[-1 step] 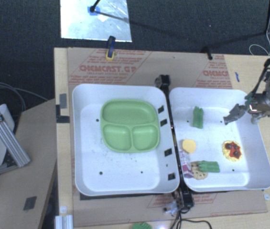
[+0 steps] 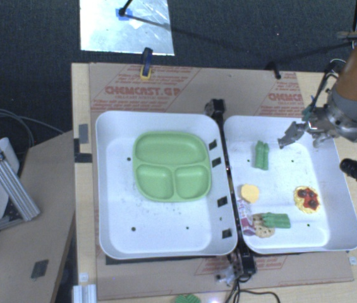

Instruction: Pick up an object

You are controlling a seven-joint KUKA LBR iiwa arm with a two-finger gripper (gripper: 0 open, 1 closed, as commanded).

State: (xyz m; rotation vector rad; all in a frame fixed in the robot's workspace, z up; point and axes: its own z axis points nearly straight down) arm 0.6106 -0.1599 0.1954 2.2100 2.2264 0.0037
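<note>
A green toy vegetable [image 2: 261, 154] lies in the right bin [image 2: 336, 188], its long axis running nearly straight up and down the view, one end toward the bin's far rim. The pincer [image 2: 304, 133] hangs just right of it and slightly farther back, above the bin floor, its fingers spread apart with nothing between them. A yellow disc [image 2: 249, 192] sits nearer the camera than the vegetable.

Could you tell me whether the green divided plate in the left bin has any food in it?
Empty: the green divided plate shows three bare compartments, nothing lying in them.
</note>
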